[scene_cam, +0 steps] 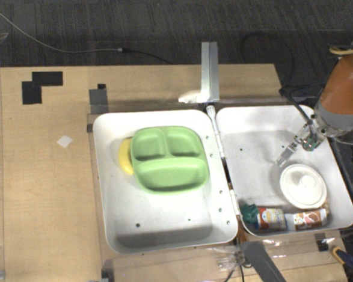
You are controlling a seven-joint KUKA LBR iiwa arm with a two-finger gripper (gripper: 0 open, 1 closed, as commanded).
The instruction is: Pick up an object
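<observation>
Camera view puts the white bowl point(302, 185) in the right bin point(248, 132), near its front right corner, with a bottle point(284, 219) lying on its side along the front wall just beside it. I see my pincer point(290, 150) hovering just behind the bowl, holding nothing; I cannot tell how wide it stands. Most of the arm point(344, 92) is cut off at the right. In the left bin point(116, 190) a green divided tray point(167, 158) half hides something yellow point(125, 156). On the table point(41, 195) both bins have bare floor.
</observation>
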